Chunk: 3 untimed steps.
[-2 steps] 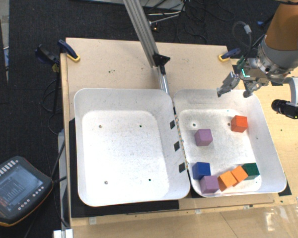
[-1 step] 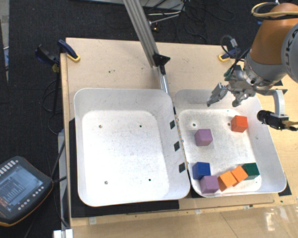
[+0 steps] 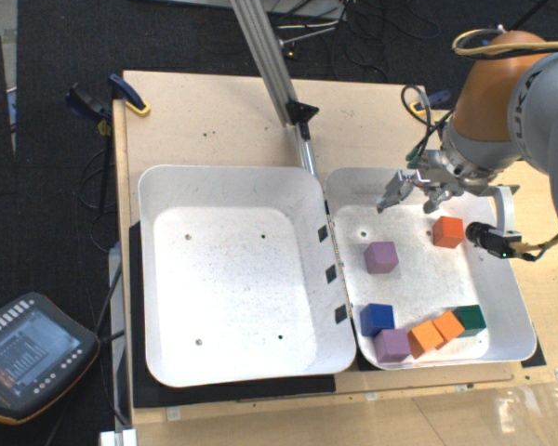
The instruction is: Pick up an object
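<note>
My gripper [image 3: 412, 196] hangs over the far part of the right bin [image 3: 508, 291], its two fingers spread apart with nothing between them. An orange cube [image 3: 447, 232] lies just to the right of and nearer than the fingers. A purple cube [image 3: 381, 257] sits in the middle of the bin, below the gripper. Along the near edge lie a blue cube [image 3: 377, 319], a second purple cube [image 3: 392, 345], an orange block [image 3: 433, 331] and a green block [image 3: 470, 320].
The left bin [image 3: 228, 268] stands beside the right one. A slanted metal pole [image 3: 265, 49] ends at the seam between the bins. A clamp [image 3: 121, 96] sits on the bench's far left corner. A teach pendant [image 3: 28, 356] lies off the bench at the lower left.
</note>
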Available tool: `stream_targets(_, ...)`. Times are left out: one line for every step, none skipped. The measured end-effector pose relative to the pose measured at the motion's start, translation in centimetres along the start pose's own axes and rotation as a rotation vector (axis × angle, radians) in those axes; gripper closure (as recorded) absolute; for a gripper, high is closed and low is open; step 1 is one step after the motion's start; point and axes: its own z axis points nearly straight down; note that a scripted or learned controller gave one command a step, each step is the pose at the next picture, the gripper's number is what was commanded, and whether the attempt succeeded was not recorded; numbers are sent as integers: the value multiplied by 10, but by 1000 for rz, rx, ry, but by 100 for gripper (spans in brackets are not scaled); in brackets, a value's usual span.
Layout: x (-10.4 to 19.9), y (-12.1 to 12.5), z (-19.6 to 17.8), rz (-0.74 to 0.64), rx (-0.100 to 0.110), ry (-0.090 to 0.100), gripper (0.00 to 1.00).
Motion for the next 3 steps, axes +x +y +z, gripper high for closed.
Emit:
stream_targets(-2,2,64,0,1,0,0)
stream_targets(-2,4,49,0,-7,-1,100)
stream_targets(-9,3,2,1,-11,-2,100)
